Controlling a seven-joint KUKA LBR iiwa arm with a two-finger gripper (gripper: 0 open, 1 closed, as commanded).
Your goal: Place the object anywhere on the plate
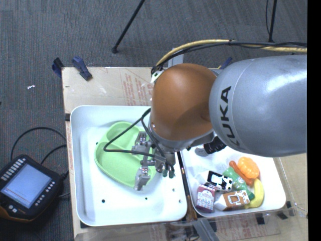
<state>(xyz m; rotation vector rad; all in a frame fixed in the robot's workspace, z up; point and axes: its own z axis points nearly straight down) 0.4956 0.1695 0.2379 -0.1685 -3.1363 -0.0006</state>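
Note:
A light green plate (116, 154) lies in the left white bin (83, 185), toward its middle and back. My gripper (154, 176) hangs below the orange wrist band, over the plate's right front edge. Its fingers (141, 178) stand apart, and between them I see only the bin floor. The arm's body hides the plate's right part. Several small toy objects lie in the right bin (278, 185): an orange piece (246, 167), a yellow banana-like piece (258, 192), a black-and-white item (217, 179) and two small cartons (205, 198).
A black cable (123, 137) runs from the wrist across the plate. The wall between the two bins (183, 187) passes just right of the gripper. A teach pendant (27, 185) sits on the floor at the left.

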